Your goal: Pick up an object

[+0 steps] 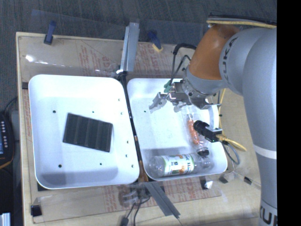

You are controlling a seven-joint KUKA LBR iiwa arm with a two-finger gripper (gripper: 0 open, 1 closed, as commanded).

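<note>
Over the right bin: the gripper (165, 99) is seen above the upper half of the bin, with the grey arm (249, 55) and its orange band (209, 55) reaching in from the right.
Gripper state: two grey fingers (156, 102) are seen pointing left and spread apart; nothing is seen between them, and no object is held.
Right bin (155, 140): a shallow white tray, set just beside the left bin along a dark seam.
Clear bottle (181, 164): laid on its side along the near wall of the right bin, with a green and white label, well apart from the gripper.
Orange object (193, 130): a small clear packet with orange contents, laid near the right wall of the right bin, below the wrist; what it is cannot be told.
Black part (205, 129): a dark piece is seen just beside the orange object; whether it is loose or part of the arm cannot be told.
Left bin (47, 168): a white tray in which a dark ribbed rectangle (88, 132) is laid flat near the middle, slightly turned.
</note>
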